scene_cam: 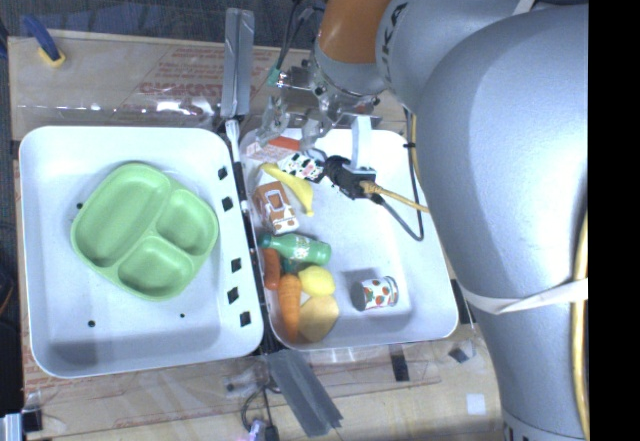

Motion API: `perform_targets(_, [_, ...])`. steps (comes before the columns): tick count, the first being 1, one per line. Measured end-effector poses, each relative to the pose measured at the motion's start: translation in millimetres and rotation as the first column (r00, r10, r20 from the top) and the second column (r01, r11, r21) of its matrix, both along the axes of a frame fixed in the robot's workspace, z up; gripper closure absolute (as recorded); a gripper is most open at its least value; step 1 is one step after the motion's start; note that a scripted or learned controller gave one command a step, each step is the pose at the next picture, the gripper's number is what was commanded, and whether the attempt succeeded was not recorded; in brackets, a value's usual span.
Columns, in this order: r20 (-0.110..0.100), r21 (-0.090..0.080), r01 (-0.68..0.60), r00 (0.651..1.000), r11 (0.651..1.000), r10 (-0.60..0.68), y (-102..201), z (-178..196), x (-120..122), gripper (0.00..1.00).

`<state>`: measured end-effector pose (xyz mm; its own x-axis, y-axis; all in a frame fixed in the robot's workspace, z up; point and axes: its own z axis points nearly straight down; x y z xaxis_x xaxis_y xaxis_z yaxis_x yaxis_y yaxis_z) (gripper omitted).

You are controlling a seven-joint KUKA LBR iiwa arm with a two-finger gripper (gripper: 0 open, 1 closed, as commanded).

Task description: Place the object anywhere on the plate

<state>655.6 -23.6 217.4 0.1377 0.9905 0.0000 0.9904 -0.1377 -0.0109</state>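
On the bench, the right bin (425,259) holds toys; the claw (300,134), grip unclear, hovers above the banana (290,184).

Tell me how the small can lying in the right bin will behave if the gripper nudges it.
The can lies on its side, so it would probably roll across the bin floor. It looks small and likely light, so it may skid. Nothing touches it, so nothing would stop it early.
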Motion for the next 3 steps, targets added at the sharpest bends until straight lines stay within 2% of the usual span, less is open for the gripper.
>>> perform_targets(1, [0.006,-0.002,-0.058,0.998,0.998,0.058,81.8,-26.2,-27.3,1.0])
perform_targets(2, [0.01,-0.001,-0.024,1.0,1.0,0.024,149.5,108.5,0.3,1.0])
perform_targets(3, [0.01,-0.001,-0.006,1.0,1.0,0.006,121.3,155.4,-0.9,1.0])
